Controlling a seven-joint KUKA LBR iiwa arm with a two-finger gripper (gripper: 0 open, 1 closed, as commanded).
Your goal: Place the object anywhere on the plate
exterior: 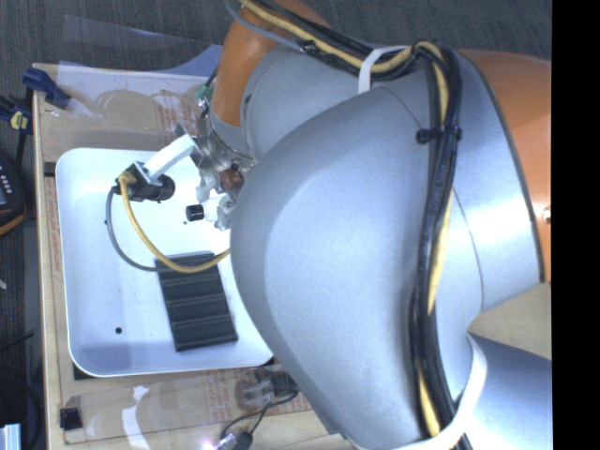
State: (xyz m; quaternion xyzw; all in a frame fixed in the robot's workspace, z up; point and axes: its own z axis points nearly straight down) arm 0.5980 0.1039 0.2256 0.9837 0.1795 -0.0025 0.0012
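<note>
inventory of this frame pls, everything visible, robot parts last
white bin: 1, white, left half of the view on the bench
ribbed block: 1, dark grey, lying in the bin near its lower edge
small dot: 1, black, on the bin floor at lower left
bench: 1, tan wood, around the bin
clamps: blue, at the bench's upper left corner
arm: 1, grey with orange band, fills the centre and right
cable: yellow and grey, looping over the bin
gripper: 1, metal, above the bin's upper part
</note>
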